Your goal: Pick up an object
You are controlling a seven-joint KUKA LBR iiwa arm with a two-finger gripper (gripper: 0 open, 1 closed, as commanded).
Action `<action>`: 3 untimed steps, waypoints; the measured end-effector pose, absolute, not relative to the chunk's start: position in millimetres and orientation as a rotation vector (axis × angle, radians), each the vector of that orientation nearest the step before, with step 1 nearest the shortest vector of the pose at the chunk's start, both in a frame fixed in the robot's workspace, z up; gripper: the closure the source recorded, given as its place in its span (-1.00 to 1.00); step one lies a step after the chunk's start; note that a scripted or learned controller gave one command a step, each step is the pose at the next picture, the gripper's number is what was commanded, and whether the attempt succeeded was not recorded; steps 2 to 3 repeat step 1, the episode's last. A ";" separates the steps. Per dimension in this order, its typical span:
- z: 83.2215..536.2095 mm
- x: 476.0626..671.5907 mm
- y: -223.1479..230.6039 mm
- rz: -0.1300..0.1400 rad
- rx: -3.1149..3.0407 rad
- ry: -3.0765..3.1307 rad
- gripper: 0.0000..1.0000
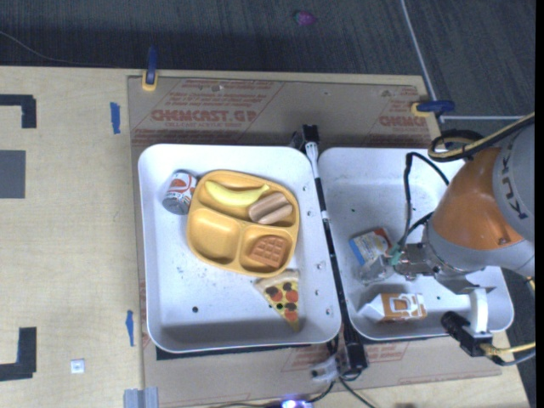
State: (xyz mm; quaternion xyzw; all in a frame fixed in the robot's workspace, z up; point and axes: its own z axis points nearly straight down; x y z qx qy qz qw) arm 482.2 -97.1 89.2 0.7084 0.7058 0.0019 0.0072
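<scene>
My gripper (384,263) is low in the right bin (425,164), reaching in from the right under the orange-banded wrist. It sits right against a small blue and white packet (368,245), at that packet's lower right edge. Just below the gripper, an orange and white carton (401,307) lies flat near the bin's front wall. I cannot make out whether anything is held.
The left bin (161,313) holds a yellow divided tray (212,232) with a banana, a hot dog and a waffle. A small can (178,191) lies at its left and a pizza slice (284,297) at its front. Black cables loop above the arm.
</scene>
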 end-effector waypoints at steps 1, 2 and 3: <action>89.2 482.2 -97.1 0.006 2.216 2.207 -1.00; 89.2 482.2 -97.1 0.006 2.216 2.207 -1.00; 89.2 482.2 -97.1 0.006 2.216 2.207 -1.00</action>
